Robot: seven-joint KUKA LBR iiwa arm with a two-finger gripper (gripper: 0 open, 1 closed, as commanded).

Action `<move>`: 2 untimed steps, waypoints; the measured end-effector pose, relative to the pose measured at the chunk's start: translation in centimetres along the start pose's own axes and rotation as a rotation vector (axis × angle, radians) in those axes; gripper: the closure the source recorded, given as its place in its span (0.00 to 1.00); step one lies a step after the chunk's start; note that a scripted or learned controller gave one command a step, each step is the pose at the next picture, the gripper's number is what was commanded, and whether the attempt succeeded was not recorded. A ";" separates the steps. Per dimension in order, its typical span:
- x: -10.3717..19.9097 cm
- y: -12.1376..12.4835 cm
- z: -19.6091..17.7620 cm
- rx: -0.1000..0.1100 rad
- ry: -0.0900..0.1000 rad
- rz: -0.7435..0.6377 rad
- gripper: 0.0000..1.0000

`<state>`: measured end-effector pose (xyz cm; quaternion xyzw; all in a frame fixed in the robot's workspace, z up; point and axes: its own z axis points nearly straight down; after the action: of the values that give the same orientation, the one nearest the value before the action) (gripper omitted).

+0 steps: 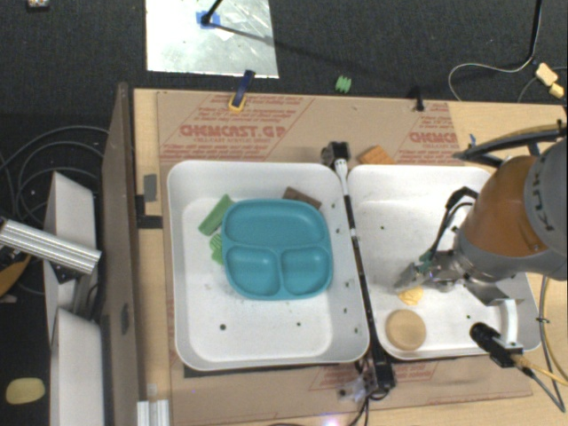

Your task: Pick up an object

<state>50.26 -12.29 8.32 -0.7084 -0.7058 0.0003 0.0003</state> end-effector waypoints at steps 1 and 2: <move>-6.7 7.7 -7.1 -0.015 -0.008 -0.007 0.00; 4.4 5.8 -5.0 0.001 0.006 -0.017 0.00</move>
<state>56.13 -7.87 13.27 -0.7025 -0.7117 -0.0014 0.0025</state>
